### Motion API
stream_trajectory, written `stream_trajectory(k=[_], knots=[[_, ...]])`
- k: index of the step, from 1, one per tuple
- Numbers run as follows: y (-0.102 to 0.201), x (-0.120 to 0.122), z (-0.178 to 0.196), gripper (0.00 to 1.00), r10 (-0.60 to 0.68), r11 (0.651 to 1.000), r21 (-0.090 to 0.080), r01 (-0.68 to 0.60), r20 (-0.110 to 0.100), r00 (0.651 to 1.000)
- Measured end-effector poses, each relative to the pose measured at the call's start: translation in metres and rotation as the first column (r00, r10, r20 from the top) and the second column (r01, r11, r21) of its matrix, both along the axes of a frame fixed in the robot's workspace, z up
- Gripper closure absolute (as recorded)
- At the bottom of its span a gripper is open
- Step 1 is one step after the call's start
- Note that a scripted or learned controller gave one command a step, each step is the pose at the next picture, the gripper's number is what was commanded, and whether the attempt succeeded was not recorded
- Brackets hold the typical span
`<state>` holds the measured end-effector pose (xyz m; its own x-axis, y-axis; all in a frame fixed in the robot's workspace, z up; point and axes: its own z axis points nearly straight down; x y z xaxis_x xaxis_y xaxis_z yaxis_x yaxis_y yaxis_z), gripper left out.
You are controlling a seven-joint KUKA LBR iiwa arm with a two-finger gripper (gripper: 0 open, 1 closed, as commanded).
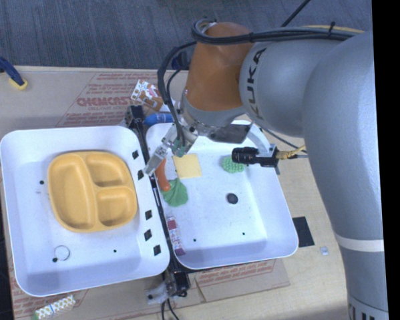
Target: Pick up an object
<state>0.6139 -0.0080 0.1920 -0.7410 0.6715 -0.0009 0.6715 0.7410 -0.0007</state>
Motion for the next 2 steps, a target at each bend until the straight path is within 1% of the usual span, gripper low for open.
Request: stream_trajectory(k=[1,2], knots=[[0.039,-0.02,0.0,0.0,0.297,0.955,0.001,-0.297,-0.003,0.955],[0.039,0.011,0.0,0.0,0.452,0.892,0.0,-0.452,0.001,0.892]])
